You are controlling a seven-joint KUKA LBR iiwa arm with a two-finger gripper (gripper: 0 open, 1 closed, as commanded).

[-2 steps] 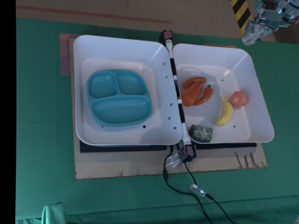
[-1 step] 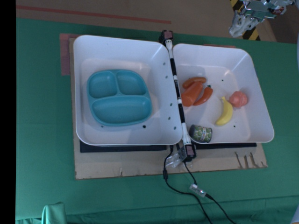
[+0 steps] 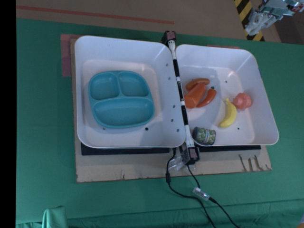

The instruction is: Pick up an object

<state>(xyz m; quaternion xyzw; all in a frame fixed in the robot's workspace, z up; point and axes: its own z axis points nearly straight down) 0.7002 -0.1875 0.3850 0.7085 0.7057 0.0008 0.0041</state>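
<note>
**Arm parked at the corner, objects lying loose in the right bin**

While the arm's gripper [image 3: 275,6] is hanging at the top right corner of the camera view, well apart from both bins and over the floor near a yellow-and-black hazard stripe [image 3: 241,4], nothing is showing between its fingers; how wide it is standing cannot be told from this slant, since it is small and cluttered there.

All the loose objects are lying in the right bin [image 3: 259,70]. An orange carrot-like piece [image 3: 197,83] is resting near the divider, with an orange cup-shaped piece [image 3: 192,100] just below it and a red-orange pepper-like piece [image 3: 207,98] leaning against that one; the three are touching or nearly so. A yellow banana [image 3: 228,114] is curving along the middle of the bin, its upper tip close to a pink rounded toy [image 3: 242,100] that is sitting to its right. A small jar with a greenish patterned label [image 3: 204,136] is lying on its side at the near left corner of the bin, close against the divider rail [image 3: 178,87].

A teal sectioned plate [image 3: 121,99] with three compartments is sitting flat in the left bin [image 3: 83,51]. Both bins are resting on a cardboard sheet [image 3: 123,167] over a green cloth [image 3: 38,127], and a black cable [image 3: 199,196] is trailing from the rail's near end toward the bottom edge.
</note>
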